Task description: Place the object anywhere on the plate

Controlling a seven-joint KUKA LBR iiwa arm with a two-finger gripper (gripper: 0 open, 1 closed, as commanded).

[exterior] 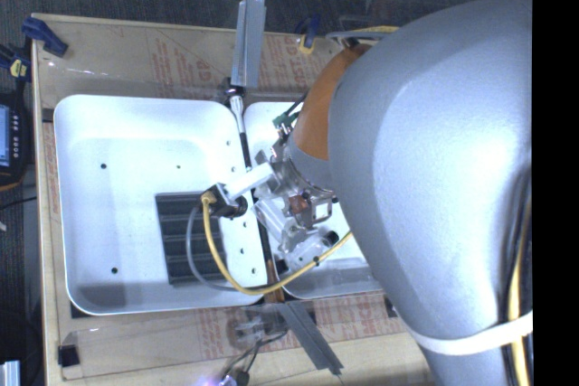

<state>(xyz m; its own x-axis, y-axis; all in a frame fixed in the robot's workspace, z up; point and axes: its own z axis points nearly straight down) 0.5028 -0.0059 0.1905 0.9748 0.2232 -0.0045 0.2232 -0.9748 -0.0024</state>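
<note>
Little looks done: the dark ribbed plate [178, 230] lies in the left bin [109, 185] toward its right side, its visible surface bare. The gripper [294, 214] hangs at the divide between the bins; whether it stands wide, narrow or clamped on something, and where the object is, I cannot tell.

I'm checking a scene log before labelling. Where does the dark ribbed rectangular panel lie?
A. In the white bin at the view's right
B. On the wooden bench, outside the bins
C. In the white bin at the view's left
C: the dark ribbed rectangular panel lies flat on the floor of the shallow white bin at the view's left, towards its lower right part in the view.
</note>
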